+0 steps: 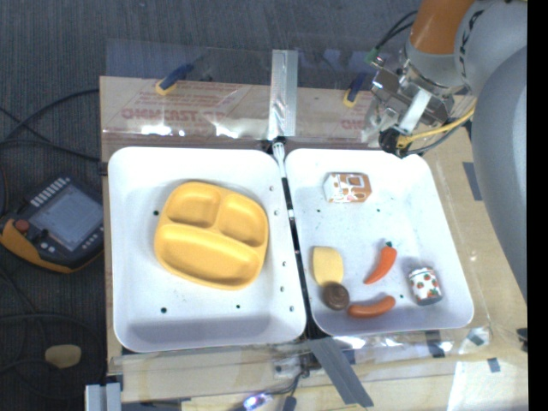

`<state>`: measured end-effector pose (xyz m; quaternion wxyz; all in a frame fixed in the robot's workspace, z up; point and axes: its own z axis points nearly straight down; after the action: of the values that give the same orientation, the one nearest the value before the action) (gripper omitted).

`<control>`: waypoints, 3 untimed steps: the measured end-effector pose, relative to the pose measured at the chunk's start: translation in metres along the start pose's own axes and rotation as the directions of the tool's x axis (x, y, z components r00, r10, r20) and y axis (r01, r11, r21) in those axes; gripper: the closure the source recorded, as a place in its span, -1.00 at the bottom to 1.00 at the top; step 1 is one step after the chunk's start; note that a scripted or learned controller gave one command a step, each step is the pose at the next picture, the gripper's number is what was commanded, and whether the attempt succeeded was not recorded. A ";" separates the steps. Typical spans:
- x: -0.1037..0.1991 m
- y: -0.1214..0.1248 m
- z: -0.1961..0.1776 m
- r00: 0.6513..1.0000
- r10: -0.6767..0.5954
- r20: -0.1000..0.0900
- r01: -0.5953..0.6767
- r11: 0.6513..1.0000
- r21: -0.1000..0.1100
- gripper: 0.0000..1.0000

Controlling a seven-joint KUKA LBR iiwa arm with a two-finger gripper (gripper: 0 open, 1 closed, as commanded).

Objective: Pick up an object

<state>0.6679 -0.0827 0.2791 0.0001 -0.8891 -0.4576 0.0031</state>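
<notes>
Hovering beyond the far rim of the right shallow white bin [409, 208], at about 1 o'clock from that bin's middle, the gripper [401, 120] hangs from the grey arm with the orange band [438, 11] and sits over the bench edge rather than over the bin floor. I cannot tell whether the claw is apart or together, and nothing shows held in it.

All the small loose objects lie in the right bin, well apart from the gripper:
- A small orange-and-white printed packet [347, 187] lies at 11 o'clock, the closest thing to the gripper.
- An orange carrot-shaped toy with a green tip [381, 263] lies tilted near the middle, its tip pointing to 1 o'clock.
- A pale yellow rounded block [326, 265] sits at 8 o'clock, near the wall shared with the other bin.
- A dark brown round piece [335, 295] lies just at 6 o'clock of that block, touching it or nearly so.
- An orange-red sausage-shaped piece [371, 306] lies flat at 6 o'clock of the bin, its left end just beside the brown piece.
- A small white can with red spots [424, 285] lies at 4 o'clock, near the carrot toy but apart from it.

The left shallow white bin [128, 264] holds a large yellow plastic divided plate [211, 234], set around its middle and turned a little askew. At 9 o'clock of that bin, off the bench, a handheld controller with a grey screen and orange casing [50, 223] rests on the dark floor.
</notes>
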 end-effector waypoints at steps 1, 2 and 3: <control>0.029 -0.021 -0.016 0.894 0.448 0.000 -0.448 0.894 -0.001 1.00; 0.045 -0.041 -0.023 0.833 0.554 -0.002 -0.554 0.833 0.003 1.00; 0.037 -0.053 -0.042 0.749 0.662 -0.001 -0.662 0.749 0.003 1.00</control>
<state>0.6466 -0.0217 0.3209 0.0003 -0.9936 -0.1133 0.0026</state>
